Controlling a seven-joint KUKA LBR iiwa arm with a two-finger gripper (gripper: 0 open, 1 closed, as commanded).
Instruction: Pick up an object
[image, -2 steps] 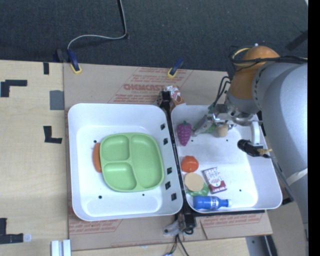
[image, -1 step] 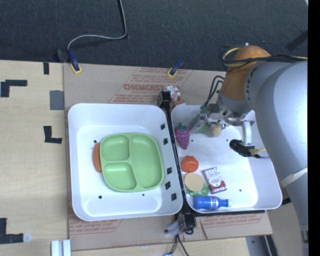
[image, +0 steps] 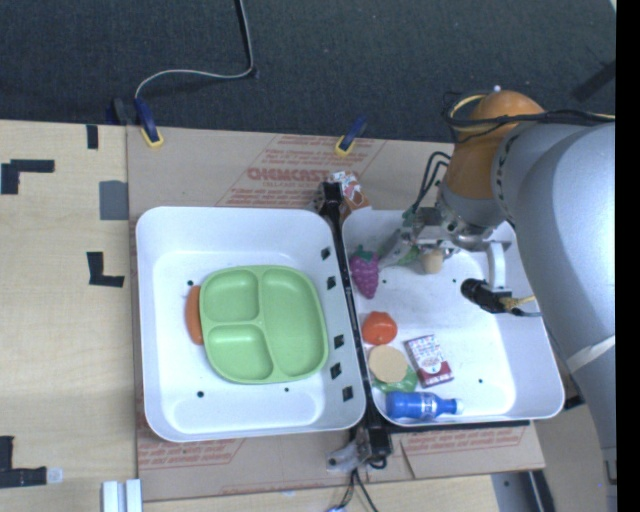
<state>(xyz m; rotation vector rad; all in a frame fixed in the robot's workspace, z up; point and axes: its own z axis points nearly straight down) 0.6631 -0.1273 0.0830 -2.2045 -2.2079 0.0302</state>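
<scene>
Step in hand is judged to be the approach. The gripper (image: 420, 245) is seen over the far end of the right bin (image: 520, 385), well to the view's right of the green plate (image: 265, 322) and about level with its far edge. Whether it is spread or closed cannot be told from this angle, and no object is seen held. The nearest candidate is the purple grape bunch (image: 365, 272), lying between plate and gripper, just across the bin walls from the plate's far right corner. A small beige piece (image: 432, 262) is seen right at the gripper; object or robot part cannot be told. If the grapes are targeted, the descent should be centred on the bunch and kept off the wall on the plate side, with the closing axis set along that wall. The bunch is likely lumpy and soft, so a deep, centred grip is advised, then a straight lift. The orange-red ball (image: 379, 327), tan disc (image: 386, 365), red-and-white carton (image: 430, 360) and blue bottle (image: 420, 405) are clustered right of the plate's near half. That cluster is packed close, so a clipped neighbour is the risk there.
</scene>
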